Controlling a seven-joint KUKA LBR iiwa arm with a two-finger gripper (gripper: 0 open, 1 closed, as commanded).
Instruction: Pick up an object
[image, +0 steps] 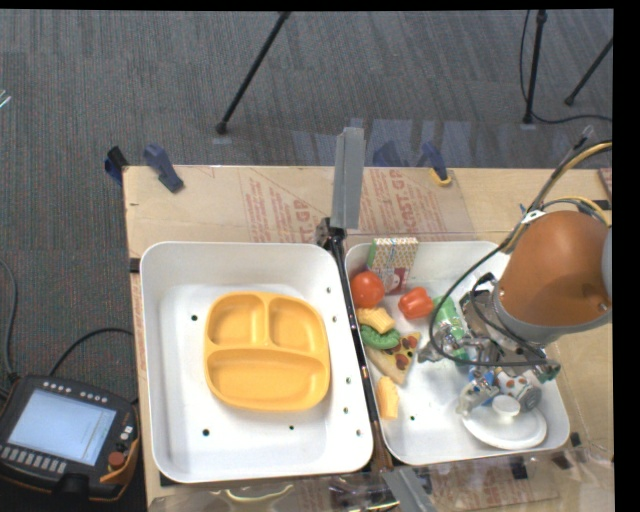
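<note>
The right bin holds several toy foods: a red tomato, a red pepper, a small printed box, a yellow piece, a green piece, a pizza slice and a yellow wedge. A white dish lies at the bin's front right. My gripper hangs low over the right half of this bin, just above the dish's left edge, under the orange band. A green packet lies partly under the wrist. Cables and the wrist hide what is at the gripper's tip.
The left bin holds a yellow divided plate. A grey upright post stands behind the seam between the bins. A teach pendant lies on the floor at the front left.
</note>
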